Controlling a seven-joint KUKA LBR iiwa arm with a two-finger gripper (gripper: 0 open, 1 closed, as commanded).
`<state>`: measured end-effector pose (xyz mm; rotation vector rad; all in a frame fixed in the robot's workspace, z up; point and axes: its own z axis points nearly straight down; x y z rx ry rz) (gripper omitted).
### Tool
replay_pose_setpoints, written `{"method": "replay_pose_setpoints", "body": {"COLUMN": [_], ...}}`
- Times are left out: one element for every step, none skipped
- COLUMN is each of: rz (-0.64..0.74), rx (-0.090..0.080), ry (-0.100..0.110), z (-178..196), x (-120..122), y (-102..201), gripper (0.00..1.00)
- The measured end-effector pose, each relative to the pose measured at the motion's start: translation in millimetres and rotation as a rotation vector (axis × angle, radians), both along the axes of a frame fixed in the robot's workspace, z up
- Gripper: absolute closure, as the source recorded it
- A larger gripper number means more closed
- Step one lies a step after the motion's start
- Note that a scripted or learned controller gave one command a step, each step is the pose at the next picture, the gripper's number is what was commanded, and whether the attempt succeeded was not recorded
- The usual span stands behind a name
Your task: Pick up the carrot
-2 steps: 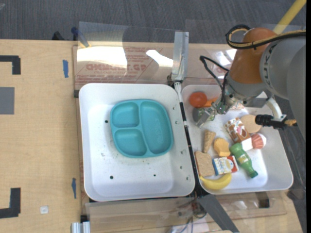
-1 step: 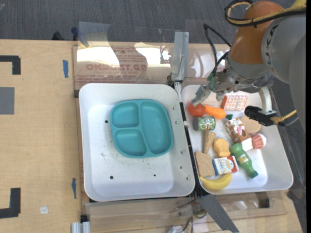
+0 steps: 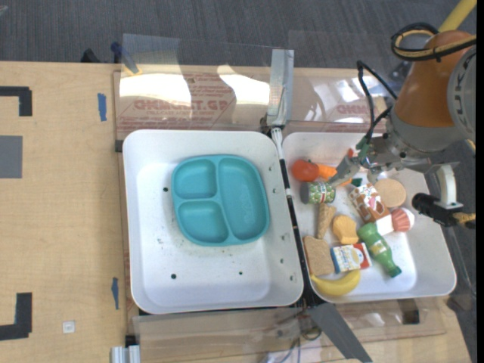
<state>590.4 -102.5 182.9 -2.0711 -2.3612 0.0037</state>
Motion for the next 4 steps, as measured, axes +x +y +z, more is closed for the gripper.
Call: {"method": "replay_pose_setpoints", "body": {"rz": [-0.062, -0.034, -0.031, -0.026], "rx": [-0.001, -0.003, -0.005, 0.000], "ry": [0.000, -0.011, -0.009, -0.020], "z": [-39, -94, -83, 55], "x": [51, 61, 62, 48], "y": [-48, 1, 0, 20], "gripper": [0.00, 0.00, 1.00, 1.00]}}
